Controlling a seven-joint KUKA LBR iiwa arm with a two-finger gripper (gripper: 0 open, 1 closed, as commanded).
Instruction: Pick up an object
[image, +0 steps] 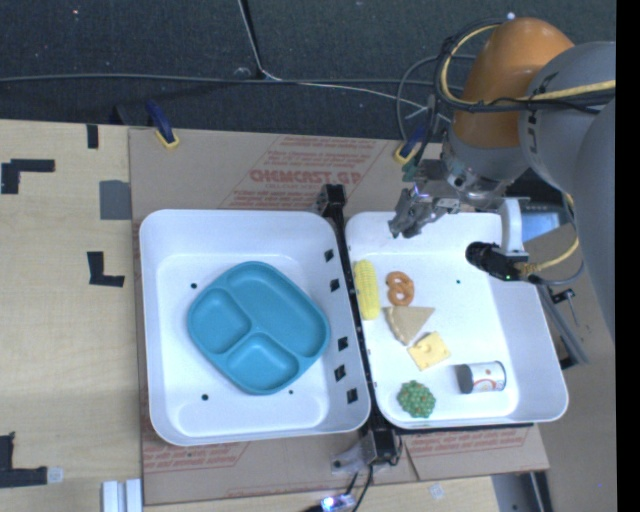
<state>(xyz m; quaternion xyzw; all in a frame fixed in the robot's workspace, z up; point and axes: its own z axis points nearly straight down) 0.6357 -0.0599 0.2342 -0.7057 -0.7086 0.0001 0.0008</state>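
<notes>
Arm (520, 70) reaches from right; hand (410, 222) over right bin's (520, 400) far-left corner, grip state unclear.

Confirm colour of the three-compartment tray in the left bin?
Light blue plastic divided tray, plain, seen clearly in the camera view.

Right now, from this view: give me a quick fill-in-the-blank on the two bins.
1. The blue tray lies in the ____ bin.
2. The corn lies along the right bin's ____ edge.
3. The broccoli sits just below the ____.
4. The gripper hovers over the right bin's ____ corner.

Missing: left; left; cheese; top-left
</notes>
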